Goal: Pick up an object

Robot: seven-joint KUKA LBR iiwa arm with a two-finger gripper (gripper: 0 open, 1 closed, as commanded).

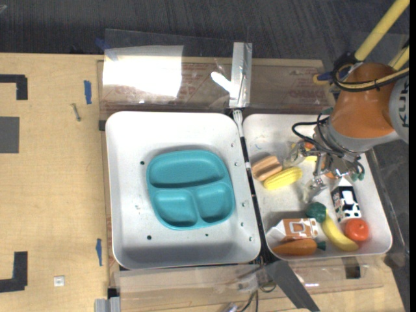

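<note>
Nearest, along the right white bin's front edge, lie an orange plastic carrot, yellow toy banana and red tomato. Above them the jaws hover beside a yellow corn cob; whether they stand wide or narrow cannot be told.

Bench: flat tan wooden bench, black square markings near its left edge.
Left bin: shallow white plastic bin, mid-bench.
Right bin: matching shallow white bin, touching the left one, toward the bench's right edge.
Far edge: clear plastic sheet behind the bins.
</note>
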